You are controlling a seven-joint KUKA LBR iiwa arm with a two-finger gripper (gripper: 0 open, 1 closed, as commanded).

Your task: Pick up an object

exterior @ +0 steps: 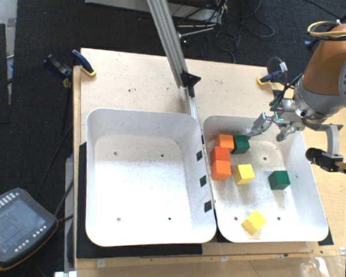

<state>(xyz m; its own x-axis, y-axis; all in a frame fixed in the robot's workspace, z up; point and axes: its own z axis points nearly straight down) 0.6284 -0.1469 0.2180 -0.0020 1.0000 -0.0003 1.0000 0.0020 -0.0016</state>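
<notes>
The gripper (272, 126) hovers open and empty above the right bin (309, 188), near the green cube (240, 144).

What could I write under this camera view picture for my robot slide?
Robot arm's end effector above the right bin, beside a green block, with orange and yellow blocks nearby.

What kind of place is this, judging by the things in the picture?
Probably a robotics lab or test cell. A wooden bench holds two white bins, the right one with colored blocks. A handheld control pendant lies beside it, with cables on the dark floor.
</notes>
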